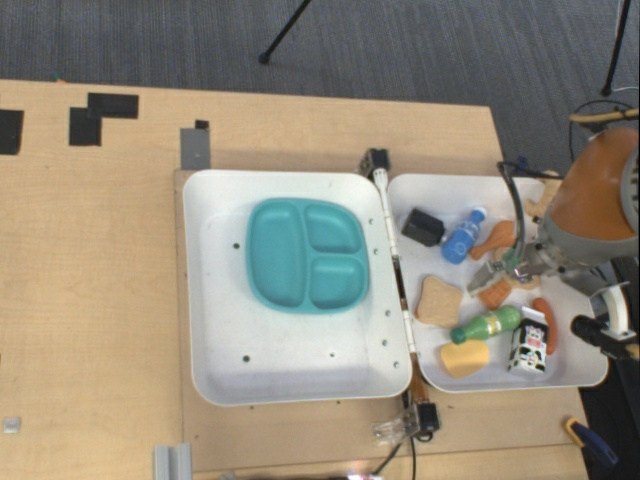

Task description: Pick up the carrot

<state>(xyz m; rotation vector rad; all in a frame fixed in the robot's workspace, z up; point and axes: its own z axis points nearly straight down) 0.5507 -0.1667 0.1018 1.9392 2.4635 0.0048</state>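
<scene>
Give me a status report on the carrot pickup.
Gripper down in right bin, at the carrot; grasp unconfirmed. Carrot lies mid-bin. Crowding it: green bottle, bread slice, blue bottle.

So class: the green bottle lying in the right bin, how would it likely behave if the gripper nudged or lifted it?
The green bottle lies on its side, so its rounded body would probably roll when nudged. It looks like a smooth plastic toy, likely light and perhaps slippery. The bread slice and yellow block beside it might stop it.

arm (596, 203) over right bin (497, 381) | jaws at carrot (494, 292)
</scene>
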